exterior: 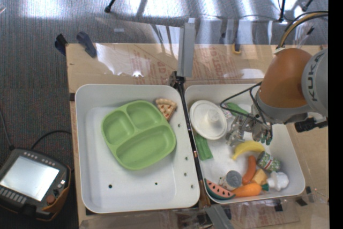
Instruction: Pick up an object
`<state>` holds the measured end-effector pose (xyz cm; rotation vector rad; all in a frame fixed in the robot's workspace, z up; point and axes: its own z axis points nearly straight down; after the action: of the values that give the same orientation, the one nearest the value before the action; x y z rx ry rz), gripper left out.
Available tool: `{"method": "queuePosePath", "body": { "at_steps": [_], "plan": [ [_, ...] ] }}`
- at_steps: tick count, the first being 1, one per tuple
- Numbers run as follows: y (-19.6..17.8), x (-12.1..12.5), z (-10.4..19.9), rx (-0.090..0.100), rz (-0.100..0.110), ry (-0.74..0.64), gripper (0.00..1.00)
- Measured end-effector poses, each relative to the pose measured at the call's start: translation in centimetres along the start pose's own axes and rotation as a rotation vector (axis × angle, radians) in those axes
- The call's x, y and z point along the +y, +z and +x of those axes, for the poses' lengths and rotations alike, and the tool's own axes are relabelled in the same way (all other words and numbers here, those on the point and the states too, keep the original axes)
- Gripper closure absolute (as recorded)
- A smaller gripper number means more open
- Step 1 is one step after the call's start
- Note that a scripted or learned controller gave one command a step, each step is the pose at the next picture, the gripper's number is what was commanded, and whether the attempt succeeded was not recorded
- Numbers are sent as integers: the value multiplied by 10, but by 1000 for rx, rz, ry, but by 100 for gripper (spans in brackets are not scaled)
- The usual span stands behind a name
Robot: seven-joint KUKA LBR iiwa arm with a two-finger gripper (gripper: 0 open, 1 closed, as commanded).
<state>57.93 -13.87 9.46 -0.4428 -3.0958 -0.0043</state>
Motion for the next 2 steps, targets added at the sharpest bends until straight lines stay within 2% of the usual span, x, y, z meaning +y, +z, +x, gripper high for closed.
{"method": "queuePosePath", "body": {
  "at_steps": [1, 2],
  "plan": [
    [0, 0, 0, 1, 0, -1, 0],
    [12, -30, 33, -8, 1, -52, 0]
  ]
}}
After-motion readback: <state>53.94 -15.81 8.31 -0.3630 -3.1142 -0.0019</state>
